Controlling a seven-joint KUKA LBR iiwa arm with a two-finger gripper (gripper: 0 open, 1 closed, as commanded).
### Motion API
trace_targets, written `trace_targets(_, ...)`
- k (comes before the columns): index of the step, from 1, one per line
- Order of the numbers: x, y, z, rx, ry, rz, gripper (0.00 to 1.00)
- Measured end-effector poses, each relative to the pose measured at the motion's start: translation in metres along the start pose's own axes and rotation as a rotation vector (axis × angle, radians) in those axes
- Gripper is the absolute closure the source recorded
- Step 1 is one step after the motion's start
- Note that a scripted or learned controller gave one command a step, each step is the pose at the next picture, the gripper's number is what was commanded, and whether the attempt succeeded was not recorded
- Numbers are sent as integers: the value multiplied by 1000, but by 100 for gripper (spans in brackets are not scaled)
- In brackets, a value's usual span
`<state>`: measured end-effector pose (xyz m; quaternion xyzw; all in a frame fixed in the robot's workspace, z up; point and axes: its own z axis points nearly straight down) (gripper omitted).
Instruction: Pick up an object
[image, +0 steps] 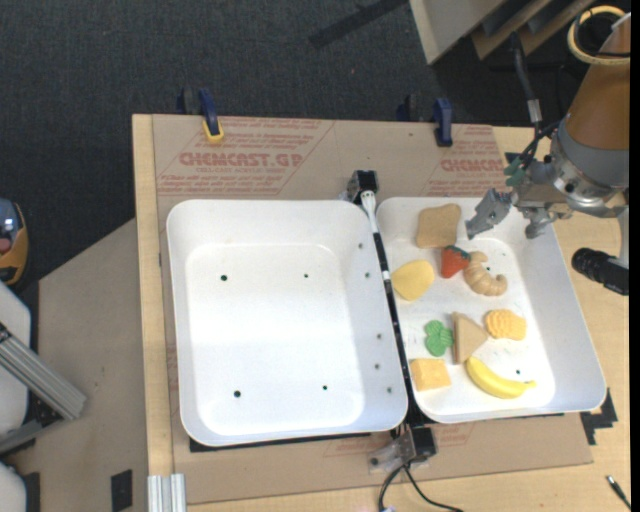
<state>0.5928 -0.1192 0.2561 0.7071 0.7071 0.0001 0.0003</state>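
Fingers (488, 214) spread, apparently empty, hovering over right bin's (583, 345) far end beside toast (438, 225) and strawberry (456, 262); tight crowding risks a glancing grab, nudging pastry (487, 277) or pinching nothing.

A dark grey carpeted floor (120, 60) spreads around the bench, whose top is a brown board (300, 150) printed with red lettering and held along its far edge by 2 blue clamps (210, 108). A pale wooden piece of furniture (480, 25) stands at the far right. A grey metal rail (35, 375) slants in at the left under even, soft light.
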Motion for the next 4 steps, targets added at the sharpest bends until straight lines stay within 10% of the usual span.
trace_targets(2, 22, 69, 178, 7, 1, -1, 0)
trace_targets(3, 21, 72, 160, -2, -1, -1, 100)
trace_targets(4, 104, 77, 64, -12, 3, -9, 100)
